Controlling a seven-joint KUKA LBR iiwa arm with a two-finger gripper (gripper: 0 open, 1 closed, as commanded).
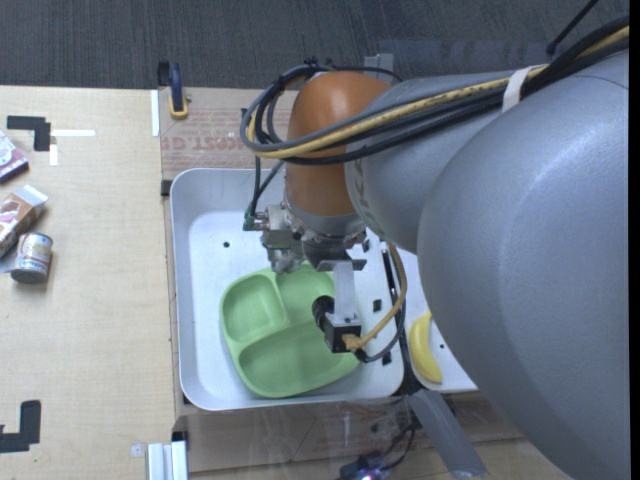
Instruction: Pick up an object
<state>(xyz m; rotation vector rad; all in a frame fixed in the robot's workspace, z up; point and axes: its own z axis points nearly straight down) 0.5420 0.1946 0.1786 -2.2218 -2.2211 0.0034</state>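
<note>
Handling looks easy enough for the pale green divided plastic plate (285,360): it is probably light, stiff and not fragile, but its glossy surface may be slippery and its broad flat floor offers nothing to pinch. The raised rim, or the ridge between compartments, seems the best place to take hold. The plate lies in the near half of the shallow white bin (183,268), towards the bin's right side, with its far edge under the arm. The gripper (288,253) hangs low over that far edge, just below the orange band; whether it is open or closed cannot be told from this angle, and nothing shows as held. Counting: 1 green plate with at least 2 compartments in sight, 1 curved yellow thing (424,353) to the right of the plate, partly hidden by the arm, and on the wooden bench at the left 1 small metal tin (32,258) and 2 small packets (18,213).
</note>
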